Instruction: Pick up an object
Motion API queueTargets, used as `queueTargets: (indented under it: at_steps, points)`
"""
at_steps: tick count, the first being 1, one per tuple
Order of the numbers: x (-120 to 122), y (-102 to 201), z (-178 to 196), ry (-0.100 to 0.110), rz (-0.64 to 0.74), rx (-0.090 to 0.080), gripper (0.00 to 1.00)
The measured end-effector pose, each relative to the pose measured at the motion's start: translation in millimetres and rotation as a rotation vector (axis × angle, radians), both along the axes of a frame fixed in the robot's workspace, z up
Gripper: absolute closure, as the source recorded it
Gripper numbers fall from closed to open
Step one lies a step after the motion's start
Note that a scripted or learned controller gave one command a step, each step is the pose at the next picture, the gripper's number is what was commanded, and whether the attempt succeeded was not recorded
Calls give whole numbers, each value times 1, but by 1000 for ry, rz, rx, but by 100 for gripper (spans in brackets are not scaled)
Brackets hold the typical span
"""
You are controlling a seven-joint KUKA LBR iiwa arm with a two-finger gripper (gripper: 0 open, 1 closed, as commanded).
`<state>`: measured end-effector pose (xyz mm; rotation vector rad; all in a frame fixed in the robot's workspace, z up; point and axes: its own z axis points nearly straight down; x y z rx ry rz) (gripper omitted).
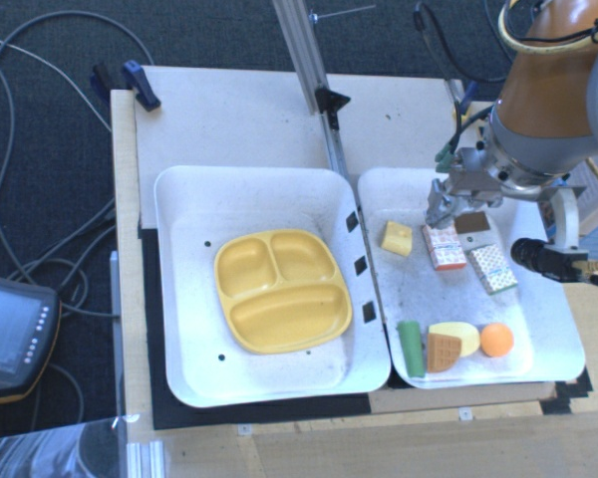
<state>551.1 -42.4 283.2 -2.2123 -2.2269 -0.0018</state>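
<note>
Camera view, looking down at a slant: the desk (229, 118) carries two shallow white bins side by side. The left bin (179, 267) holds a yellow divided plate (282, 290) lying flat near its middle. The right bin (563, 342) holds all the small things. A yellow cube (397, 238) sits at about 10 o'clock in that bin. A red-and-white box (444, 248) lies just to the cube's 3 o'clock, and a speckled white box (492, 267) lies just beside that one, toward 4 o'clock. Along the bin's 6 o'clock edge runs a row: a green cylinder (410, 348) standing at the left, then a waffle-patterned orange piece (444, 352) touching a pale yellow rounded piece (460, 338), then an orange ball (496, 340) at the right end.

The arm (553, 78), grey with an orange band, comes in from 2 o'clock. Its gripper (447, 205) hangs over the 12 o'clock part of the right bin, directly above the top end of the red-and-white box and to the 2 o'clock of the yellow cube. Whether it touches the box cannot be told, nor how its grasping parts stand. Nothing can be seen held. A metal pole (299, 38) rises at 12 o'clock, between the bins.
</note>
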Motion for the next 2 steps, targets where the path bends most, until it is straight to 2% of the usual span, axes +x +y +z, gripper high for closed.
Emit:
queueTargets:
  at_steps: [2]
  points:
    - [-16,109,-5,2,1,0,100]
